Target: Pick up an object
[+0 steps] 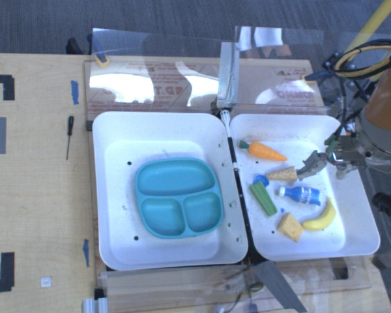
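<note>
Gripper (311, 166) lowered over the right bin (358, 240), beside the toy food.
Whether the jaws are open or closed cannot be told; nothing is seen held. A carrot (266, 151), cone (281, 174), bottle (302, 194) and banana (320, 218) are scattered inside.

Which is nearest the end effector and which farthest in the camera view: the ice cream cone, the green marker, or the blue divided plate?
Measured from the end effector in the right bin:
1. Ice cream cone, right beside its tip, toward the bin's middle.
2. Green marker, farther off, lower and near the bin's left wall.
3. Blue divided plate, farthest, in the left bin.
</note>
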`<state>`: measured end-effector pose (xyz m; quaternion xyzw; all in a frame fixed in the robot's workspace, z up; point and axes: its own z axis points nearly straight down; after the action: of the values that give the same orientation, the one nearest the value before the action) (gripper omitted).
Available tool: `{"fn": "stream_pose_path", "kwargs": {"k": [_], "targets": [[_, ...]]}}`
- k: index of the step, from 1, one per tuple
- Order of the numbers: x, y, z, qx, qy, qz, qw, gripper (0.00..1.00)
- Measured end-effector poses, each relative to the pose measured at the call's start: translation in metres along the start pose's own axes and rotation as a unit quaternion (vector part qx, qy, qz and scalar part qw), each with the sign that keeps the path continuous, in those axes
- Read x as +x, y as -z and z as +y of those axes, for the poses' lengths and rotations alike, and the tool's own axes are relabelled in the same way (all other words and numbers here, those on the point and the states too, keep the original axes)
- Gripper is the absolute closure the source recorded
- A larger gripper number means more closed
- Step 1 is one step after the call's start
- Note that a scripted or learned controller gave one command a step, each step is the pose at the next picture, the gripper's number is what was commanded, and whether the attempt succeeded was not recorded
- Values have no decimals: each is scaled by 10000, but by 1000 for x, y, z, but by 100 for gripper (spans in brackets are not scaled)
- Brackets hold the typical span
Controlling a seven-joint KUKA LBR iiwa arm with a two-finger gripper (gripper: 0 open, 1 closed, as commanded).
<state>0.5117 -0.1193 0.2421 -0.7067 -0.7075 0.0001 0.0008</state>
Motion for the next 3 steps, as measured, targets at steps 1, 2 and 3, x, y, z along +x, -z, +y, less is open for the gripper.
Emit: {"fn": "stream_pose_path", "kwargs": {"k": [1, 2, 3], "targets": [[6, -154, 13, -59, 255, -26, 9997, 0], [6, -154, 13, -56, 256, -22, 9997, 0], [35, -57, 24, -22, -910, -3, 9959, 0]]}}
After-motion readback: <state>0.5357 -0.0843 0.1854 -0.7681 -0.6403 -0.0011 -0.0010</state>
